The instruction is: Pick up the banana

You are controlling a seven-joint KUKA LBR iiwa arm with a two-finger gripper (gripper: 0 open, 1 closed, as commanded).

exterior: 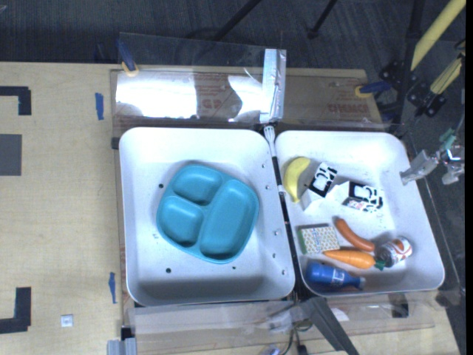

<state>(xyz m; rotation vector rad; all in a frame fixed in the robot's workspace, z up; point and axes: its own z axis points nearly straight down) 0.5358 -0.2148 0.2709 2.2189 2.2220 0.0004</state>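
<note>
The yellow banana point(295, 177) lies in the right bin point(414, 220), at its far left against the wall between the bins, and nothing touches it. Part of my gripper point(434, 164) shows as grey metal at the view's right edge, just outside the right bin's far right rim. It is well to the right of the banana, with the whole width of the bin between them.
Beside the banana lie two black-and-white patterned blocks point(323, 180) point(363, 196). Nearer the front are a patterned card point(318, 238), an orange sausage shape point(349, 234), a carrot point(349, 258), a small ball-like toy point(393, 251) and a blue bottle point(332, 276). The left bin point(140, 161) holds a blue divided plate point(208, 211).
</note>
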